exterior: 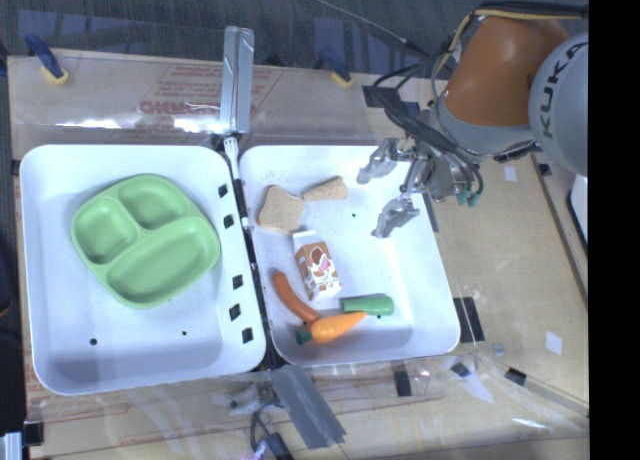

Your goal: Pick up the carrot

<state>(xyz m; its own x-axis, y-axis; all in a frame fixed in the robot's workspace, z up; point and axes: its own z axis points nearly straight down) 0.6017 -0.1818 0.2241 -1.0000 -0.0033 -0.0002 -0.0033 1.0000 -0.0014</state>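
carrot [338,327] touching sausage [293,297], cucumber [367,304]

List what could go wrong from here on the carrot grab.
1. Crowding: the carrot lies at the near edge of the right bin, with the green piece and the sausage close beside it, so a descent may catch or nudge a neighbour instead.
2. Wall: the carrot sits close to the bin's near wall, which may block one finger.
3. Travel: the gripper hovers over the far side, so a small aiming error could miss the slim carrot.
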